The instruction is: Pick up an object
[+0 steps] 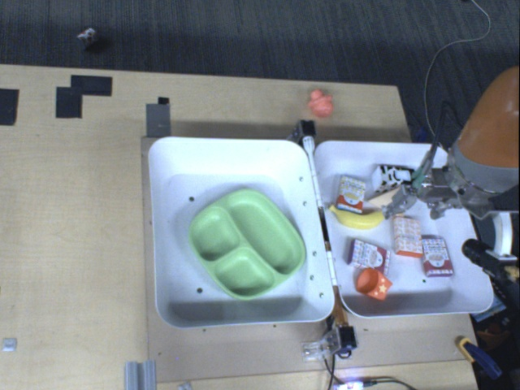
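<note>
The right bin (463, 299) holds several small things. A yellow banana (357, 216) lies near its left wall, with a small printed carton (352, 190) just behind it. Three more cartons (406, 236) (436, 256) (367, 255) lie across the middle, and an orange cup (372, 283) lies on its side at the front. A black-and-white item (394, 174) sits at the back. My gripper (400, 201) hangs low over the bin's middle, just right of the banana and above the cartons. The grey wrist and orange band (496, 120) rise behind it to the right.
The left bin (175, 299) holds a green divided plate (246, 240). A pink object (321, 102) lies on the bench behind the bins. Black patches (81, 96) mark the bench top at the far left. Cables and clips sit at the front edge (337, 344).
</note>
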`<state>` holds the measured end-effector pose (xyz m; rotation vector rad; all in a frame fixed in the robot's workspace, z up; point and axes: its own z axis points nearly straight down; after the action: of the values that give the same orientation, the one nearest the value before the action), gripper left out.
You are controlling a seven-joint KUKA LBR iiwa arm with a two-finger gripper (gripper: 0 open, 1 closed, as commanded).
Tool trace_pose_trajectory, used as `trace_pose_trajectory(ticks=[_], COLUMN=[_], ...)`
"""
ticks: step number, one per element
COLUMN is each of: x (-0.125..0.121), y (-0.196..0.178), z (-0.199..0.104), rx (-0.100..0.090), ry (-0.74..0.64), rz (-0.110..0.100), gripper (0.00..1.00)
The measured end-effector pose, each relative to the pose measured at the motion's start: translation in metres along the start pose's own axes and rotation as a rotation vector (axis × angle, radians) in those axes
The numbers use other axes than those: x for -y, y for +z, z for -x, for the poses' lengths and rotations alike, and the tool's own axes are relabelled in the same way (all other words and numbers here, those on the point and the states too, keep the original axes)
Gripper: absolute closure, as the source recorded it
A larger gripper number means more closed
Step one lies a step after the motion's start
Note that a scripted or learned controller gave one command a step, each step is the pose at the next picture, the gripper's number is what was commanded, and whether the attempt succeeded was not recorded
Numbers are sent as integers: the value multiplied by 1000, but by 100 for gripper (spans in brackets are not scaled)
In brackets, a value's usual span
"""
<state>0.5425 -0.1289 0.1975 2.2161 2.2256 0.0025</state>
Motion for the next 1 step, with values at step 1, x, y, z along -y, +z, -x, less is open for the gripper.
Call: trace_pose_trajectory(ticks=[1], x=[-56], y=[110], z=[19], rx=[1], ry=[0], rz=[4], gripper=[0])
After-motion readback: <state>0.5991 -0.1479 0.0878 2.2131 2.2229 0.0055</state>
